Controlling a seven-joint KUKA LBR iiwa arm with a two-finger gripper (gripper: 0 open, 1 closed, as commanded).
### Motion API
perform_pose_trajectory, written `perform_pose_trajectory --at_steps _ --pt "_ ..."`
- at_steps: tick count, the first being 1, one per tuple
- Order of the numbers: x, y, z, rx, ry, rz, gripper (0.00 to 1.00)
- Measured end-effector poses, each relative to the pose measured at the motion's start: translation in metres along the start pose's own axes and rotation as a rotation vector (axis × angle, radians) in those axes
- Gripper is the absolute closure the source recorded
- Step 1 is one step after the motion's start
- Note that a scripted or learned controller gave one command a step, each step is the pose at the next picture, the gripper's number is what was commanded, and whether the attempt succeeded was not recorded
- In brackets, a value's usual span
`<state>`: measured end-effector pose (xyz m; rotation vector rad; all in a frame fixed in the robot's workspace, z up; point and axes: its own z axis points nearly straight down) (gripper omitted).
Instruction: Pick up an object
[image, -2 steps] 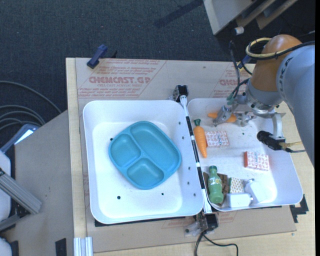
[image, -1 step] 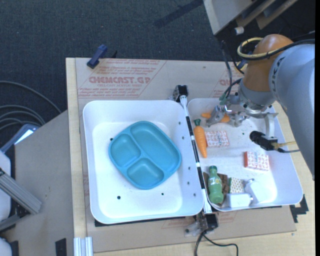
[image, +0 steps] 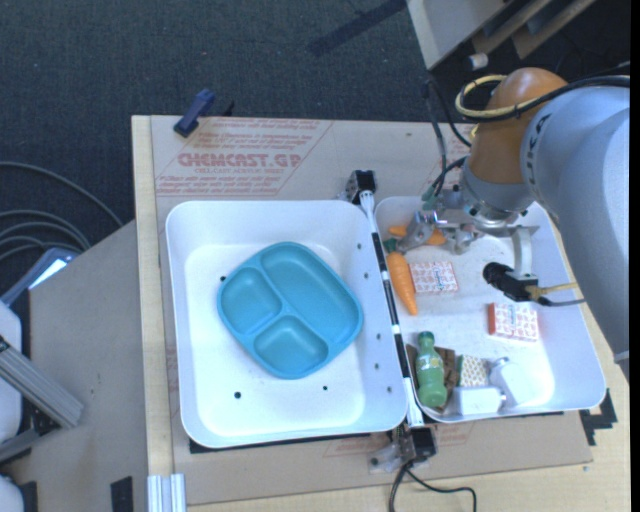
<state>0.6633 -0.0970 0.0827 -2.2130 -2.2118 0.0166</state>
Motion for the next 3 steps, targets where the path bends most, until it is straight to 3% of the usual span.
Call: perform_pose_trajectory --at_steps 1,2,3 --pt "-0.032 0.000 0.000 -0.004 -0.001 0.001 0.00" --pt "0.004 0.000 0.000 -0.001 0.001 0.000 0.00" --pt "-0.002 0.000 0.000 -0.002 0.001 0.000 0.00"
